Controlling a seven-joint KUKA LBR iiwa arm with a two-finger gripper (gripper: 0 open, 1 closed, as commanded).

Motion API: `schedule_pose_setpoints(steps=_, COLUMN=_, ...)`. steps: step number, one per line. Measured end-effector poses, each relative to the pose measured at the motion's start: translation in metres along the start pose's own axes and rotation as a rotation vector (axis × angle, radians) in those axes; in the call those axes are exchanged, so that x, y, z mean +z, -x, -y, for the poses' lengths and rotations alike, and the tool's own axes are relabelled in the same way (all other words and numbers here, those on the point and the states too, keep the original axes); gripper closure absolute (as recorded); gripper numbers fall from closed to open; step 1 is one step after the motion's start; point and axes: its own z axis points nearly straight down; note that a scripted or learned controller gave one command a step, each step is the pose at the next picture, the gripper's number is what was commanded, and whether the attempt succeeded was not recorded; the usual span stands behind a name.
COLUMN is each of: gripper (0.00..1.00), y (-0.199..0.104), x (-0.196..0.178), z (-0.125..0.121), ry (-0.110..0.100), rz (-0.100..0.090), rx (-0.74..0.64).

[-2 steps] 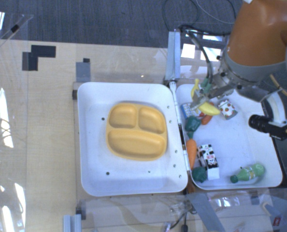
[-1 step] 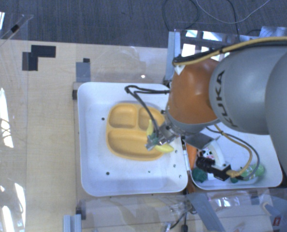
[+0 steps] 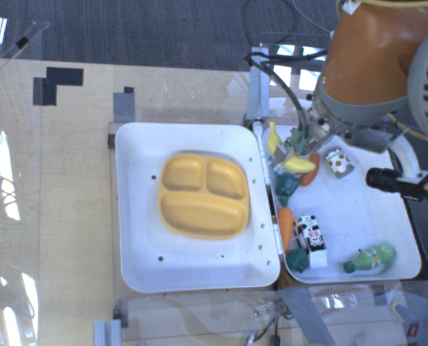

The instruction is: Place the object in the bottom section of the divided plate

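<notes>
From the one camera above the table [image 3: 48,193], the divided plate [image 3: 203,194] lies yellow in the middle of the left bin [image 3: 138,265], its two small sections on the far side and its long bottom section toward the near edge. All three sections are bare, so nothing has been placed yet.

To the right of the plate, across the seam between the bins, the tool [image 3: 297,148] is down in the far-left corner of the right bin [image 3: 387,215], among a small heap of toy food. A yellow banana-shaped piece [image 3: 299,165] sits directly under it, with a green piece [image 3: 287,185] and an orange-red piece [image 3: 310,174] touching it. The tool looks parted around the top of the yellow piece, but the wrist crowds the view and I cannot tell whether it has any hold, or how wide it stands.

Further right of the plate lie a carrot [image 3: 285,228], a small cow-patterned carton [image 3: 313,238], a green bottle [image 3: 369,259] and a spotted white piece [image 3: 339,162].

My reading is that the pick is in hand, with the yellow piece the likely object. The next move calls for a firm closing on that piece alone, a lift clear of its neighbours and the bin wall, then a carry leftward to the plate's long near section.
</notes>
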Motion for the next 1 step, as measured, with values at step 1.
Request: schedule_pose_setpoints(steps=1, gripper=1.0, y=-0.0616, x=0.0691, z=0.0175, ry=-0.004, rz=-0.004, rx=-0.142)
